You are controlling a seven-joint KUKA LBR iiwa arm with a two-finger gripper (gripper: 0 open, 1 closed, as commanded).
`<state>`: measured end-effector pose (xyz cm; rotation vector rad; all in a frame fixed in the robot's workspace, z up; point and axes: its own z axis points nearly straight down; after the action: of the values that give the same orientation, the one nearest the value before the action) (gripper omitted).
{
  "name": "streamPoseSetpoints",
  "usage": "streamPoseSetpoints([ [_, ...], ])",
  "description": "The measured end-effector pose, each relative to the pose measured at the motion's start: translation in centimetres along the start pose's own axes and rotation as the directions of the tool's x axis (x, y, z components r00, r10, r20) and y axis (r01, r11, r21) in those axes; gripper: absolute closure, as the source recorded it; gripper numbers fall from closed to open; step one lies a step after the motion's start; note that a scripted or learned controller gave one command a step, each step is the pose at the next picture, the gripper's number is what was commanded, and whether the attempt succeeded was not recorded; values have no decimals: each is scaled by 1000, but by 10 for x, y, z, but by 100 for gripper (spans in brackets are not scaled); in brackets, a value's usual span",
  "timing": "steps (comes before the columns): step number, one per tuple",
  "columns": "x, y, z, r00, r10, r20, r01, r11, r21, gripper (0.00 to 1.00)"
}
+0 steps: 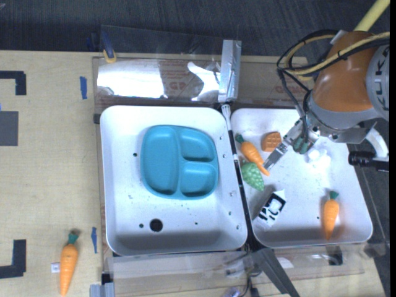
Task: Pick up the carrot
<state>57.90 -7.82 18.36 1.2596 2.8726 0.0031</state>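
Tool (pixel 276 155) tip beside carrot (pixel 252 155) (contact unclear); arm (pixel 349 79) cropped.

Carrot (pixel 252 156) (orange, green-topped) lies in right bin (pixel 359 228) beside fingers (pixel 274 156).

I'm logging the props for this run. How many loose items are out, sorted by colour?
Orange: 4, namely carrot, carrot, carrot, waffle-like piece
Blue: 1, divided plate
Green: 1, knobbly piece
Black and white: 1, card
Total: 7
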Motion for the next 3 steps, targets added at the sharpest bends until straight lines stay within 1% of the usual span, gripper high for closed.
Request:
streamPoseSetpoints([
  [1,-1,0,-6,1000,0,0,0,1000,1,100],
  [2,-1,0,-6,1000,0,-1,0,1000,2,0],
  [3,18,26,2,994,-110,-5,110,994,4,0],
])
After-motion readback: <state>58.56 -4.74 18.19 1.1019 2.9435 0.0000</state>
